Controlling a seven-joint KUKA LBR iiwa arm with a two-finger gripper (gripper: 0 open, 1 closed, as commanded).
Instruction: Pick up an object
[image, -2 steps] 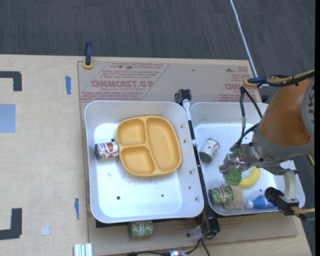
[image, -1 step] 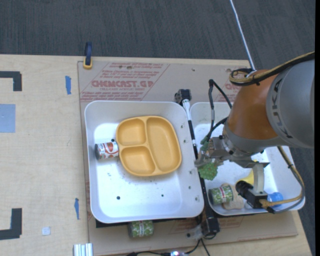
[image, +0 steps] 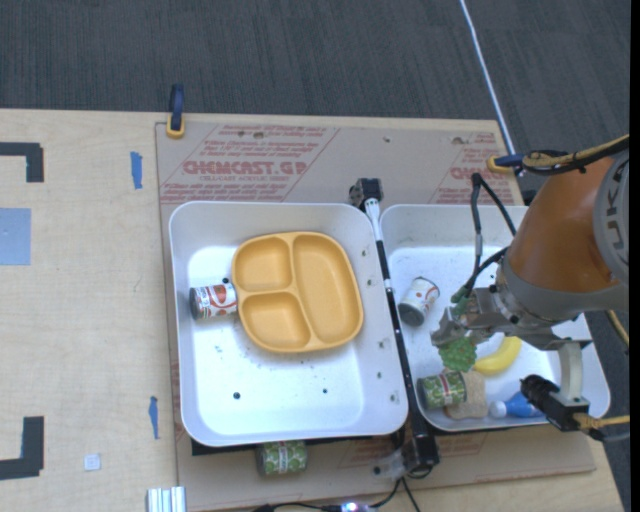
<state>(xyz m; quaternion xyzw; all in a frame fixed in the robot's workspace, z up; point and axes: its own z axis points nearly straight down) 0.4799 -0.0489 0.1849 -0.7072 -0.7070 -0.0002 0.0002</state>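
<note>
Several items lie in the right bin (image: 596, 372): a green leafy toy (image: 458, 353), a yellow banana (image: 499, 355), a green-labelled can (image: 443, 388) and a white cup (image: 417, 299). Gripper (image: 470, 322) sits directly above the leafy toy, near the bin's front; finger state cannot be told.

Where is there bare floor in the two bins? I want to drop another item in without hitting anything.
Left bin: the whole near half, below the yellow divided plate and red can, is bare. Right bin: free floor only at the far end, above the small cup. Its near end is crowded by the gripper, banana and green can.
</note>
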